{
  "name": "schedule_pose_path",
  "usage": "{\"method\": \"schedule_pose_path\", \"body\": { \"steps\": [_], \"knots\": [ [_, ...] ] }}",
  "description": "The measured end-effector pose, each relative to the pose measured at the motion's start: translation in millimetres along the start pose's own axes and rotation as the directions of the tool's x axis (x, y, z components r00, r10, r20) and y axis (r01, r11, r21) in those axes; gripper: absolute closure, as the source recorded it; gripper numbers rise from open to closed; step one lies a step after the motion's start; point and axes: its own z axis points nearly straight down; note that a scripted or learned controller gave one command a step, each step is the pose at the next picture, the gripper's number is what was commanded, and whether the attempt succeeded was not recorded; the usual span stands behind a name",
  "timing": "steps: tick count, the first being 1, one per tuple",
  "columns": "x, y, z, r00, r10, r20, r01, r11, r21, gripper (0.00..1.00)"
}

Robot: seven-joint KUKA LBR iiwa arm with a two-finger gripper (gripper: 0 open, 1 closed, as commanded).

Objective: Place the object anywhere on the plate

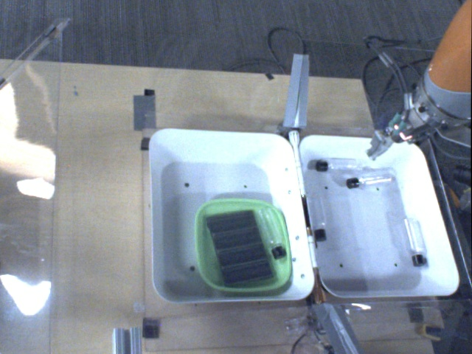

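Plate (241, 246): light green, squarish with rounded corners, sits in the left bin, lower middle of the frame, slightly rotated. A dark ribbed pad covers most of its centre. One clear tube with a black cap (276, 240) already lies on the plate along its right edge, cap toward the bottom. Other clear tubes with black caps lie flat in the right bin: two (339, 166) (369, 179) upper centre-right, roughly horizontal, near each other; one (415, 243) at right, near vertical, cap down.
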Motion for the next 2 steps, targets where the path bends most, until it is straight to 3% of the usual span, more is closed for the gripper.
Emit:
{"method": "schedule_pose_path", "body": {
  "steps": [1, 2],
  "knots": [
    [38, -12, 94, 0.988, -0.154, -0.001, 0.154, 0.988, 0.0, 1.0],
    [90, -55, 117, 0.96, -0.281, -0.002, 0.281, 0.96, 0.0, 1.0]
  ]
}}
